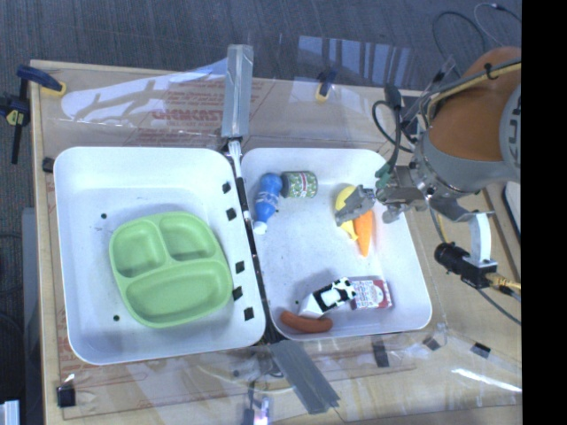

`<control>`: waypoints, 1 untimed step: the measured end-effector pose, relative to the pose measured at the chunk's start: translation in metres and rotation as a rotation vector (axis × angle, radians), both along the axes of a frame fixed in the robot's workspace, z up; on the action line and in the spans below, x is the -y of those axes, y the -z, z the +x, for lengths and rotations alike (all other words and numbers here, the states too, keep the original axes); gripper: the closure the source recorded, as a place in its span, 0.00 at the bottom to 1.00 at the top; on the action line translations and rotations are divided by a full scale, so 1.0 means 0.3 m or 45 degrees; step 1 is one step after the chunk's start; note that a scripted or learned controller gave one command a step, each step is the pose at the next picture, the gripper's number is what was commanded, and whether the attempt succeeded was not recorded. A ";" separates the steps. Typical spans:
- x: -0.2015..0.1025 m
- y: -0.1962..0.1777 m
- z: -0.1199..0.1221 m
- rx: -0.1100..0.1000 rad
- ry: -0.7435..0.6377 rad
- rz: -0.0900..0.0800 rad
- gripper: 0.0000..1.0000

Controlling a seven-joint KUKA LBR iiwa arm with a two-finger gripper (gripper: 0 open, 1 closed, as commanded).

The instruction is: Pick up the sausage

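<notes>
Two white bins sat on the wooden surface (461, 361). I couldn't tell the claw's (361, 204) state. The sausage (306, 322) looked light, smooth; grab its middle.

Even, bright overhead light — soft shadows, slight glare on clear sheeting (159, 104), mildly grainy.

Brown sausage (306, 322); green plate (170, 270); blue bottle (267, 197); orange carrot (364, 232); cow-patterned carton (353, 295).

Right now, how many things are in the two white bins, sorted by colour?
Green: 2, divided plate, small can
Blue: 1, bottle
Yellow: 1, toy
Orange: 1, carrot
Brown: 1, sausage
Black-white-red: 1, milk carton
Total: 7
</notes>
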State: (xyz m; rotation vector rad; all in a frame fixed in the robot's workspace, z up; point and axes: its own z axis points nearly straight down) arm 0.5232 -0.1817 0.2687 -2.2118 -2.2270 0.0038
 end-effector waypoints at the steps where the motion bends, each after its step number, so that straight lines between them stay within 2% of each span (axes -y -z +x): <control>1: -0.016 0.022 0.010 -0.002 -0.026 0.000 0.00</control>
